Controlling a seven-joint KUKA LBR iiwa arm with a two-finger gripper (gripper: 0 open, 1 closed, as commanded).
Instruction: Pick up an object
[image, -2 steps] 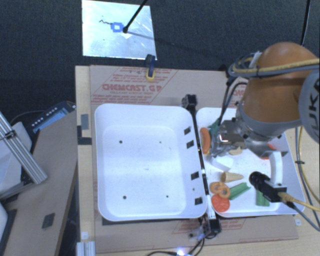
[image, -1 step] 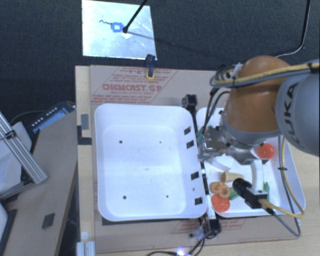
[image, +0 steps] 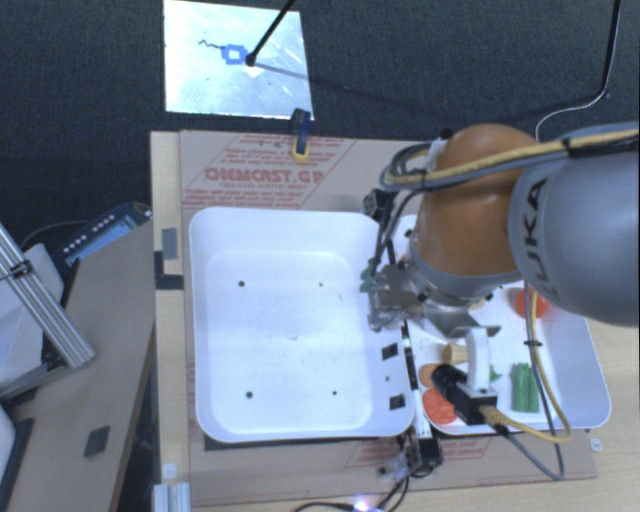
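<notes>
My gripper (image: 386, 303) hangs under the orange and grey wrist, low over the left edge of the right bin (image: 592, 396), close to the wall shared with the left bin (image: 290, 330). The wrist hides most of the right bin. Along its front I see a green ridged piece (image: 523, 388), a red round piece (image: 437, 407), a small orange piece (image: 431, 375) and a tan piece (image: 455, 352). A red-orange piece (image: 531, 301) peeks out beside the arm. Nothing shows between the fingers.
Both bins rest on a cardboard sheet (image: 260, 170) with a blue and yellow clamp (image: 300, 134) at its far edge. A shiny foil sheet (image: 238, 58) lies behind it. An aluminium rail (image: 40, 310) and a blue device (image: 100, 232) stand to the left.
</notes>
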